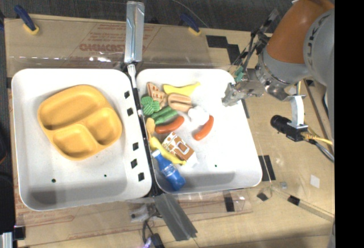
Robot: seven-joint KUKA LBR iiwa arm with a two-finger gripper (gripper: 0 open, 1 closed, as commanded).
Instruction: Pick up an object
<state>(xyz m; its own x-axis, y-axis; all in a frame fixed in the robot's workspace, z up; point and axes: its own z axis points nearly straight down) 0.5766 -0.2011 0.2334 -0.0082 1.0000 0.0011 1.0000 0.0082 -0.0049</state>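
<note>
Objects: a heap of toy food [173, 122] lies in the right bin [242, 176], left of the claw in the camera view and a little lower in the picture.
Claw: the gripper [230, 95] hangs over the right bin's far right corner, near the rim. How far it is open cannot be told from this angle, and no object shows at its tip.
Nearest to the claw: an orange sausage [203, 127] and a white piece [198, 114], both left of it and apart from it, with bare bin floor between.
Further from the claw: a hot dog [180, 102], a yellow banana [183, 88], a green piece [152, 106] and a brown-and-white box [178, 147], all packed touching one another.
Furthest from the claw: a blue bottle [171, 176] at the near left of the right bin, and a yellow tray [79, 122] in the left bin [25, 187].
Risk, position: judged from here, a straight descent would meet bare floor or the rim, since nothing lies under the claw.
Risk, crowding: in the heap, closing on one piece could nudge its neighbours or pinch two at once.
Risk, shape: the sausage is round and smooth and would likely roll or slip out unless taken across its middle.
Risk, wall: pieces against the divider leave little room for the claw on that side.
</note>
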